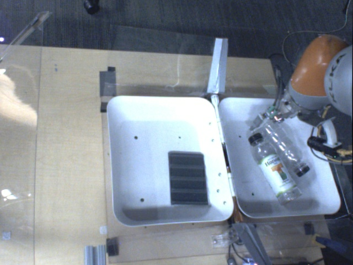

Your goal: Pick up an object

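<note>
Jaws (274, 114) over bottle (274, 165), wooden bench (66, 164), dark carpet (165, 4)

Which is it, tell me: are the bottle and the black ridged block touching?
Apart. The camera view shows the bottle lying in the right bin and the black ridged block lying in the left bin, with both bins' walls between them.

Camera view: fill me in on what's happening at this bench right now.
A grey arm with an orange band reaches in from the right over the right bin. A clear plastic bottle with a dark cap lies on its side in that bin, stretching from near the arm's wrist toward the bin's near corner. Whether the claw has hold of it cannot be told from here. In the left bin a black ribbed block lies flat, untouched.
</note>
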Controlling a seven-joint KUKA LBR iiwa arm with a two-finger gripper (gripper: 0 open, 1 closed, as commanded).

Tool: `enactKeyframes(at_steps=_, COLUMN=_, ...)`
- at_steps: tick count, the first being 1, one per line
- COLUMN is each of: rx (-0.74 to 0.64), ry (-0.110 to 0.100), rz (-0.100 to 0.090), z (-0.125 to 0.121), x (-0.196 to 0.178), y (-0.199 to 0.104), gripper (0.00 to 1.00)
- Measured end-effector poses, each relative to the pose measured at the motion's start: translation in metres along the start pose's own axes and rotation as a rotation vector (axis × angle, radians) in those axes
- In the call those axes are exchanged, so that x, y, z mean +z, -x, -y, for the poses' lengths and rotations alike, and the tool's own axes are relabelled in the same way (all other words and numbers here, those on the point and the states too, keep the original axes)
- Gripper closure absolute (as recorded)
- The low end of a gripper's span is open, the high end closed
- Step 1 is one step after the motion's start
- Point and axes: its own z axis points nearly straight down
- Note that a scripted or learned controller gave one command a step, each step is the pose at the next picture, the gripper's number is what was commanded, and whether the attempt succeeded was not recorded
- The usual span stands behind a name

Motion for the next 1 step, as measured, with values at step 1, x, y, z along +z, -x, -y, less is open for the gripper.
enactKeyframes(at_steps=1, rx=-0.017, ry=-0.019, rz=-0.014, z=-0.0401, x=-0.0871, y=-0.0341, gripper=1.0)
